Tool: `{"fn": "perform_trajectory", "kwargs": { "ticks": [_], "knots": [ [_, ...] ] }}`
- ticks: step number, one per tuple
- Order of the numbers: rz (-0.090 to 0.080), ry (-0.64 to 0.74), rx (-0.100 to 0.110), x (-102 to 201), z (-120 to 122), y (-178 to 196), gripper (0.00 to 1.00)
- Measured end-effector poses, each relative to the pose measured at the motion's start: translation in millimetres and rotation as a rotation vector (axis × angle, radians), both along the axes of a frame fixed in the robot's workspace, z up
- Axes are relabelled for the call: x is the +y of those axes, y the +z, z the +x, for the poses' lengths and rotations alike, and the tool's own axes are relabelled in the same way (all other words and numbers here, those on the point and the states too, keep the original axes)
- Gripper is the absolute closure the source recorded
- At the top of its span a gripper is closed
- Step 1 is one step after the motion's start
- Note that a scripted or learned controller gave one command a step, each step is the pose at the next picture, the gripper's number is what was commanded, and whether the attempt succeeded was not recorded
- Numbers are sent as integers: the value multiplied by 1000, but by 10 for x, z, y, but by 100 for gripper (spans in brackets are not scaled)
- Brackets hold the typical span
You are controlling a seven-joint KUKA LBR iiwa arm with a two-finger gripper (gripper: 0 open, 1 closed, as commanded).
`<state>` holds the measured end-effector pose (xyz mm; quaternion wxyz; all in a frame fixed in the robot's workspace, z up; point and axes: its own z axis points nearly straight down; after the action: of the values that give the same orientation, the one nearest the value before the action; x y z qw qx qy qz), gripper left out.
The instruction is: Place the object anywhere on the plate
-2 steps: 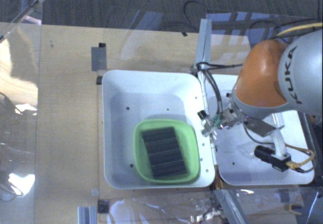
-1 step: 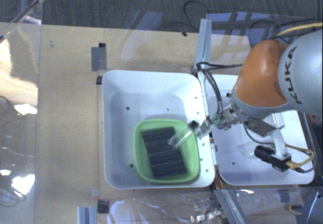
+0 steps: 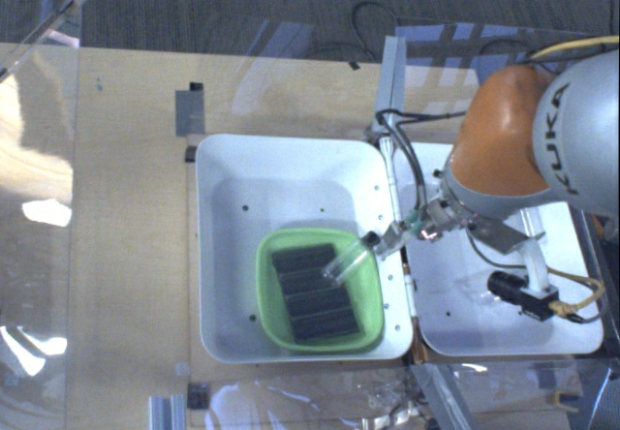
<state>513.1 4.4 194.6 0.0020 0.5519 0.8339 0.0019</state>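
Camera view: black block [image 3: 312,294] on plate [image 3: 263,285], axis upper-left to lower-right; claw [image 3: 341,268] state unclear.

Glossy green plastic plate [image 3: 263,278], smooth white plastic bins [image 3: 291,181], pale matt wooden bench [image 3: 126,225]

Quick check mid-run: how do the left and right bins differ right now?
The left bin holds the green plate, with a black ribbed object lying on it; the right bin shows bare white floor where visible. The gripper hangs over the left bin, at the plate's right rim, while the arm covers much of the right bin. Both are shallow, white and side by side.
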Motion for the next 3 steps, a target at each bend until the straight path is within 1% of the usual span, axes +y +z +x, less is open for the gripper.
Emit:
{"fn": "perform_trajectory", "kwargs": {
  "ticks": [1, 2, 3],
  "knots": [
    [-1, 27, -3, -233, 221, 68, 0],
    [-2, 32, -2, -583, 309, 218, 0],
    [-2, 21, -2, -735, 215, 268, 0]
  ]
}}
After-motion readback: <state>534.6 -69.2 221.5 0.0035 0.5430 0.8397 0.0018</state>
